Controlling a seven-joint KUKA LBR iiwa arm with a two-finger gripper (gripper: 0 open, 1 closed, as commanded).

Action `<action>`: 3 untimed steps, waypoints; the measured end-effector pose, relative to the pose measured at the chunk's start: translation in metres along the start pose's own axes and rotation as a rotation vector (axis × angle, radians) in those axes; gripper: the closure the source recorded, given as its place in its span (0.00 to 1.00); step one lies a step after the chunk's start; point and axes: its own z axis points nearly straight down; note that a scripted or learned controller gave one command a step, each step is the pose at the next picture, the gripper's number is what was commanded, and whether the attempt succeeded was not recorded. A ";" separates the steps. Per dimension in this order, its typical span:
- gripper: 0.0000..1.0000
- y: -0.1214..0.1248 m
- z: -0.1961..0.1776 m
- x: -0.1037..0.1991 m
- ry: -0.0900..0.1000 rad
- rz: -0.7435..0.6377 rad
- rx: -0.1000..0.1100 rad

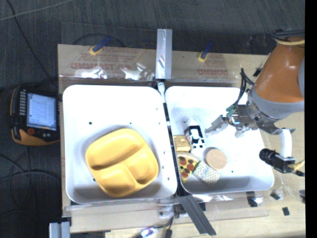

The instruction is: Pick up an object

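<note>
Left bin [74, 133]: yellow divided plate [122, 161], long axis running lower left to upper right. Right bin [247, 177]: pizza toy [187, 165], paper cup [212, 164] on its side, mouth facing up-right; cracker [182, 143], black-and-white tag [195, 135]. Gripper [218, 125] above, fingers [214, 127] empty; whether spread, cannot tell.

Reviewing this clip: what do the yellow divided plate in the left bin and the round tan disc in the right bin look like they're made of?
The yellow plate looks like moulded plastic: uniform colour, rounded compartment edges, and a soft sheen rather than a hard gloss. The tan disc looks like cork or unfinished wood: matte, with a slightly speckled face and no reflections. It is too small to say which.
</note>
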 end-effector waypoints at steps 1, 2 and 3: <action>0.00 0.041 0.060 0.037 -0.002 -0.090 0.000; 0.00 0.062 0.144 -0.008 -0.002 -0.090 -0.014; 1.00 0.063 0.134 -0.006 0.001 -0.092 -0.015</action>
